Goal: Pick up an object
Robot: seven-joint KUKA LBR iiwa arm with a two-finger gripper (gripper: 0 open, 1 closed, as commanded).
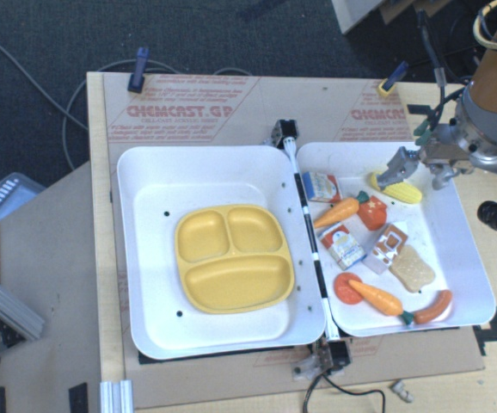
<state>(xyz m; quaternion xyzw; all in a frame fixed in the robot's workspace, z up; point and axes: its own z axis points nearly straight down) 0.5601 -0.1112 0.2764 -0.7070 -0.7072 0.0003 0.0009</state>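
The right bin (468, 239) holds several toy foods. A yellow corn-like piece (402, 193) lies near its back wall. In front of it are a red tomato (372, 212), an orange carrot (335, 213), two small cartons (346, 249) (388, 245), a tan bread slice (413, 271), a second carrot (375, 296) and a sausage (431, 306). My gripper (419, 174) hangs over the back of this bin, open, its left finger just above the yellow piece. Nothing sits between the fingers.
The left bin (145, 231) carries a yellow three-compartment plate (233, 257). A small printed packet (321, 185) lies by the divider between the bins. Blue clamps (137, 69) (393, 77) grip the board's back edge.
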